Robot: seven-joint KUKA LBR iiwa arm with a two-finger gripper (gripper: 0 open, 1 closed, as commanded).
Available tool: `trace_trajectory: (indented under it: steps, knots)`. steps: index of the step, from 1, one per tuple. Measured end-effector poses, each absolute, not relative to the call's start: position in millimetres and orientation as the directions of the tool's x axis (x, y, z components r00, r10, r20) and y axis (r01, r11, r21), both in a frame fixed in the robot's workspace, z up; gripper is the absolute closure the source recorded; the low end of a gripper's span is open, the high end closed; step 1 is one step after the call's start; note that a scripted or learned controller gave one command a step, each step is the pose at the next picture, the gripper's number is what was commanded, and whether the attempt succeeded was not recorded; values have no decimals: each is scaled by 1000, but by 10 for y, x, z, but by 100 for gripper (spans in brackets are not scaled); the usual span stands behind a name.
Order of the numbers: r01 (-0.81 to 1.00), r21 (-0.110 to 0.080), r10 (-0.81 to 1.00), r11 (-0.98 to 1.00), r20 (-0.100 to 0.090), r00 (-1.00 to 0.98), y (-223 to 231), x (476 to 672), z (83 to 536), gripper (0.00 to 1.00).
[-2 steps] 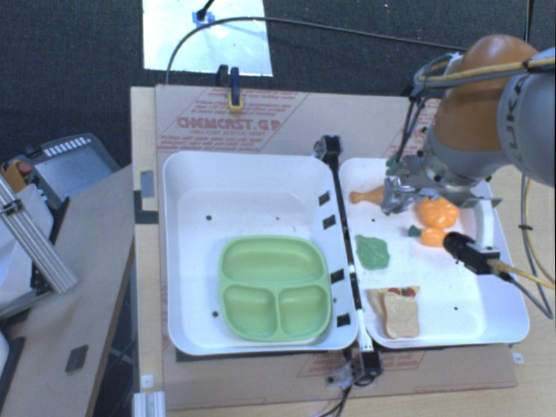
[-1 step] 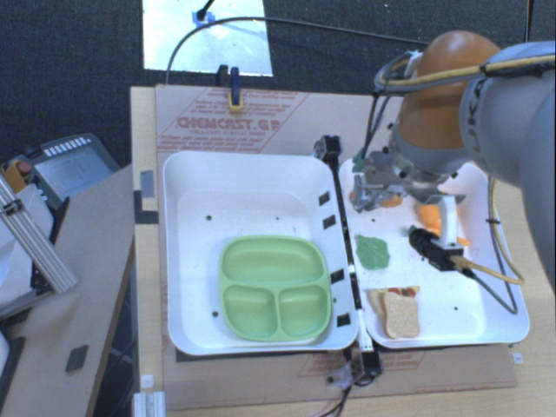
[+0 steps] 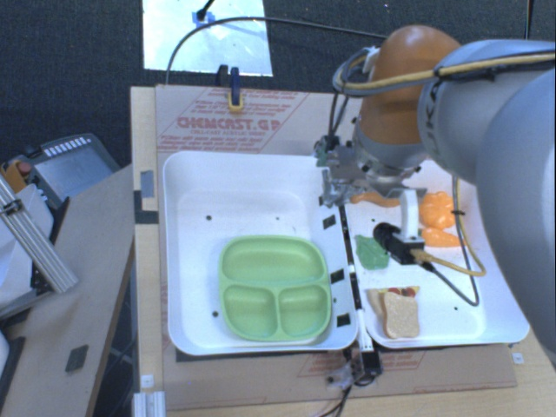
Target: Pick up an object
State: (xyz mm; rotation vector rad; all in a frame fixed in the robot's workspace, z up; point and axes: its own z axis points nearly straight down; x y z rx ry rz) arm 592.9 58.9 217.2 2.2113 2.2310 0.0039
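A brown printed board (image 3: 230, 122) lies on the bench under two white bins, with dark matting and a shiny sheet (image 3: 206, 24) behind and a tan side table (image 3: 87, 259) at the left. The left bin (image 3: 217, 198) holds a green divided plate (image 3: 274, 287). The right bin (image 3: 469, 311) holds orange pieces (image 3: 437, 211), a green piece (image 3: 372, 252) and a bread slice (image 3: 401, 314). The gripper (image 3: 334, 189) hangs over the wall between the bins; whether it is spread or closed cannot be told, and nothing shows in its grasp.

Robotics lab: clamped bench board (image 3: 234, 122), white bins (image 3: 248, 189), aluminium rail (image 3: 35, 243).
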Motion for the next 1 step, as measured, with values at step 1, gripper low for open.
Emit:
trace_trajectory:
  steps: [1]
  knots:
    - [1000,4,1000,10,3,-10,1081,6100,2312,100]
